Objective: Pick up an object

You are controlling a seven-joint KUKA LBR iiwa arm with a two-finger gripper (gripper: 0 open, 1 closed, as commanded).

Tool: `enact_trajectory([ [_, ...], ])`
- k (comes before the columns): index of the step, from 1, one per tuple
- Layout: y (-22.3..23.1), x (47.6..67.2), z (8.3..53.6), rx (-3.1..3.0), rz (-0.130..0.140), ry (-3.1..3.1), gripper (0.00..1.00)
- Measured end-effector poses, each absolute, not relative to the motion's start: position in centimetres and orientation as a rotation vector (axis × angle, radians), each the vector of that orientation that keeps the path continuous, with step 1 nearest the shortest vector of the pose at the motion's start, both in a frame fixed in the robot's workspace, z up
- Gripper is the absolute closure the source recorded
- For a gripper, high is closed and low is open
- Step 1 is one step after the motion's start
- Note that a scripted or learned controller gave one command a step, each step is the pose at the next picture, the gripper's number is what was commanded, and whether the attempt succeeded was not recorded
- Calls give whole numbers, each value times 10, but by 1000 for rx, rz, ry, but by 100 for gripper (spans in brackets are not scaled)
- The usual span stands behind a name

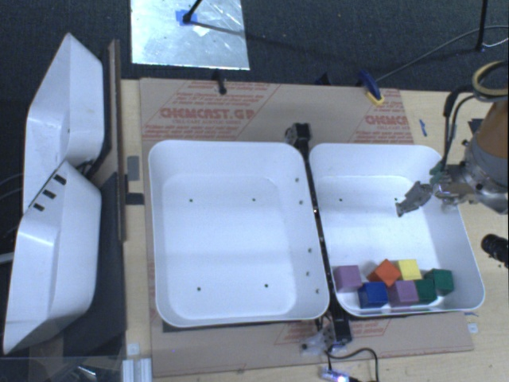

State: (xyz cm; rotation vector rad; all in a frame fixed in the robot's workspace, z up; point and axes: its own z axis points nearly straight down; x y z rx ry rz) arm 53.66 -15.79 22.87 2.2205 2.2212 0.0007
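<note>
Several small blocks lie clustered at the near edge of the right bin (445, 221): a purple block (347, 277), a blue block (372, 294), an orange block (387, 272), a yellow block (409, 270), a second purple block (404, 292) and green blocks (433, 285). My gripper (407, 200) reaches in from the right and hangs over the bare middle of the right bin, pointing left and down. It is well behind the blocks, apart from them, and I see nothing in it.
The left bin (231, 237) sits beside the right one, with a black divider strip (316, 213) between them. Both rest on a cardboard sheet (207, 114). A metal plate (189, 22) lies at the back, and white housings (56, 189) stand at the far left.
</note>
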Motion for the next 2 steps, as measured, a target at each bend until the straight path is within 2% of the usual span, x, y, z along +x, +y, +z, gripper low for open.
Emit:
enact_trajectory([
  [1,-98,605,280,2211,7,2227,0],
  [2,27,652,303,2212,5,2232,0],
])
